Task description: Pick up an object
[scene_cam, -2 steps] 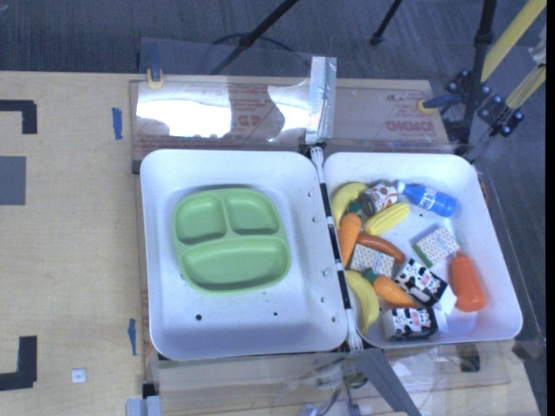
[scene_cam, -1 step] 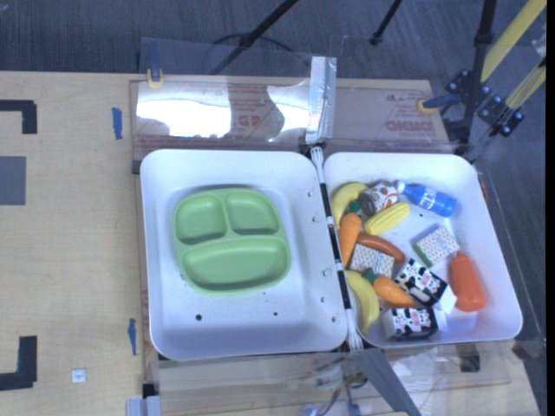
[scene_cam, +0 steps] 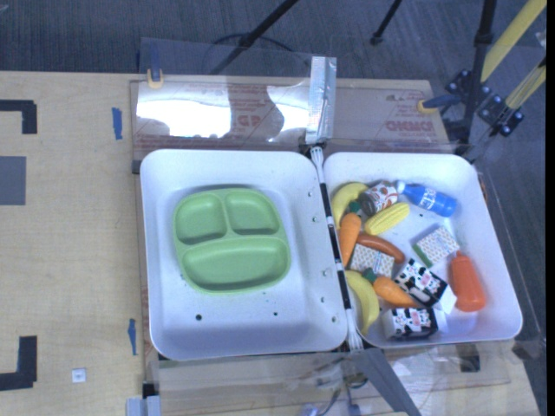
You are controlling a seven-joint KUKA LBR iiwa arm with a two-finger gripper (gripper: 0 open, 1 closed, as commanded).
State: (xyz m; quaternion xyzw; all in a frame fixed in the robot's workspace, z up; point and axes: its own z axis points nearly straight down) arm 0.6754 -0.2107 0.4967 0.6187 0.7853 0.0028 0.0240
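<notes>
Gripper state: cannot tell. Wooden bench (scene_cam: 61, 232) carries both bins. Left bin (scene_cam: 160, 319): one green divided plate (scene_cam: 231, 238), lying flat at centre. Right bin (scene_cam: 496, 250): toy food heaped along its left wall, with banana (scene_cam: 345, 197), carrot (scene_cam: 349, 232) and corn cob (scene_cam: 388, 217) touching. Blue bottle (scene_cam: 429, 200) lies at upper centre. Orange bottle (scene_cam: 468, 282) lies at right, apart from the heap.

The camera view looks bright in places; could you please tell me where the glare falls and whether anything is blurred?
In the camera view, strong glare washes over the clear panel behind the left bin; both white bins look evenly lit, with soft shadows; the toys in the right bin look slightly soft, so their labels cannot be read.
</notes>
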